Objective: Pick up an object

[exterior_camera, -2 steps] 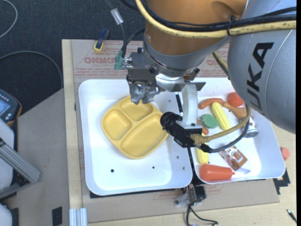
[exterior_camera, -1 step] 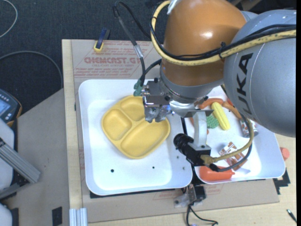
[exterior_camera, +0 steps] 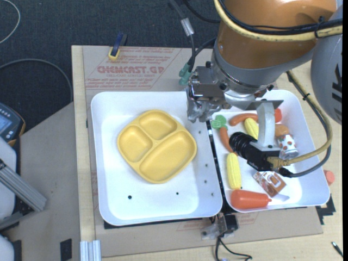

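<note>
Arm: the grey arm with its broad orange band comes in from the upper right and covers the back of the right bin.
Claw (exterior_camera: 197, 113): it hangs low over the back end of the strip where the two bins meet. Whether it is wide or narrow cannot be told from this angle, and nothing can be made out in its grasp.
Left shallow white bin (exterior_camera: 103, 162): it holds a yellow three-compartment plastic plate (exterior_camera: 156, 152), lying flat near the middle and turned at a slant.
Right shallow white bin (exterior_camera: 312, 140): it holds a scatter of toy food.
Nearest to the claw: a small orange toy carrot with a green top (exterior_camera: 222, 132), just to the claw's right by the bin's left wall.
Back of the right bin: an orange-red toy sausage (exterior_camera: 243, 118) lies above a short yellow toy corn cob (exterior_camera: 250, 128).
Left side of the right bin: a longer yellow toy corn cob (exterior_camera: 233, 170) lies lengthwise.
Front of the right bin: a rounded orange toy vegetable (exterior_camera: 250, 199) lies near the front wall, with a brown and red printed packet (exterior_camera: 270, 182) just above it.
Right part of the right bin: a small white cube with red marks (exterior_camera: 287, 142).
Desk: a brown board with red lettering (exterior_camera: 136, 67) lies under both bins.
</note>
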Action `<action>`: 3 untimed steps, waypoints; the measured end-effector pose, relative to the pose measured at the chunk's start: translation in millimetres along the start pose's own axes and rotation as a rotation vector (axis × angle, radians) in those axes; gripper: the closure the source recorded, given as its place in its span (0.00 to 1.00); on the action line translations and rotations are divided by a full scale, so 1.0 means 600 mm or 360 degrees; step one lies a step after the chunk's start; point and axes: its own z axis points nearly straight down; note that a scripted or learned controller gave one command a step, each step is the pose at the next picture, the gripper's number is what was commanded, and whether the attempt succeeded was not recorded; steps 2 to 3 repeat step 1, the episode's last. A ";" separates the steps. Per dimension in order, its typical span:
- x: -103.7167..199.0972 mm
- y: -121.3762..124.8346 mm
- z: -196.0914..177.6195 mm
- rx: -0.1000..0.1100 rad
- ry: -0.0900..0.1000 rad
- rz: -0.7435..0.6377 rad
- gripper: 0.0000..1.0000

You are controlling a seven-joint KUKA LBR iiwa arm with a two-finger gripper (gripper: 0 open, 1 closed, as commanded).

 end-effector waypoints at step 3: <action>0.004 0.000 -0.010 0.0009 -0.0004 -0.0007 1.00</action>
